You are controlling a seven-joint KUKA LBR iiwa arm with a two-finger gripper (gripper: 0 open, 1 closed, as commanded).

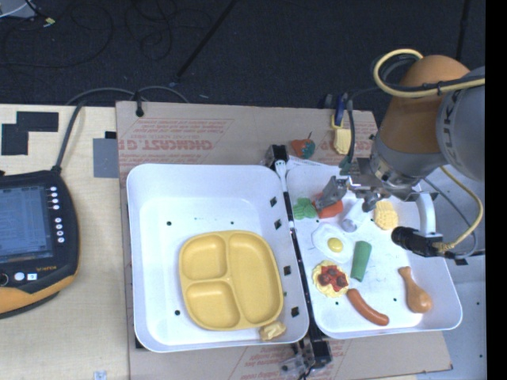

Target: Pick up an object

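Note:
My gripper [352, 196] hangs over the back of the right bin [444, 319], open, with nothing between its fingers. Just to its left lie a red-orange toy piece [329, 208] and a green toy piece [303, 208]. A yellow corn cob [386, 214] sits to its right. In front of it are a fried egg [334, 244], a green cucumber [360, 260], a small pizza [330, 278], a sausage [369, 307] and a drumstick [415, 290].
The left bin [150, 212] holds a yellow divided plate [230, 279] and a small yellow piece [272, 331] at its front right corner. An orange toy [302, 146] and a yellow toy [342, 139] lie on the cardboard behind the bins. A teach pendant [32, 236] rests far left.

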